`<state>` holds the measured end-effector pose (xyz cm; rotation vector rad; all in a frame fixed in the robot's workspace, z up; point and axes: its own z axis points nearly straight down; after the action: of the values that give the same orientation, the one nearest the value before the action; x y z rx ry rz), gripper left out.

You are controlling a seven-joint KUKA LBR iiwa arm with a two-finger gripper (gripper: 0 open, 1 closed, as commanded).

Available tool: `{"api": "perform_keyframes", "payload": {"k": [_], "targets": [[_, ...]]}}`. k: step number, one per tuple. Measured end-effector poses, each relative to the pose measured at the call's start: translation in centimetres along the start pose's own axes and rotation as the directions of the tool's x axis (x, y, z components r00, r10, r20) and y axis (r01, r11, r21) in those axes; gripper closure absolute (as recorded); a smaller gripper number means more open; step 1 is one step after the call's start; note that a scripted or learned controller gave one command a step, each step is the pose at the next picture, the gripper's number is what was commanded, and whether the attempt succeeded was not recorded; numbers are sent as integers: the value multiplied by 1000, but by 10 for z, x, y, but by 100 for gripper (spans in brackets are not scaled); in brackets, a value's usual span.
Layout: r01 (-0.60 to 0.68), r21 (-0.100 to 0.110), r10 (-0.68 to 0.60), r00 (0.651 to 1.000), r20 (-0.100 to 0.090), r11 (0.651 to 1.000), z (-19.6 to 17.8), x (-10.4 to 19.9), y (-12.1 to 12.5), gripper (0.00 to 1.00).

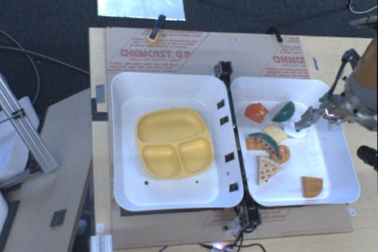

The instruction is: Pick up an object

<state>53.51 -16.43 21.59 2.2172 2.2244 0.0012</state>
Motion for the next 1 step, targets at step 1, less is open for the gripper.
{"api": "perform_keyframes", "payload": {"k": [1], "targets": [[-2, 13, 2, 1000, -5, 1000, 132, 18, -31, 0]]}}
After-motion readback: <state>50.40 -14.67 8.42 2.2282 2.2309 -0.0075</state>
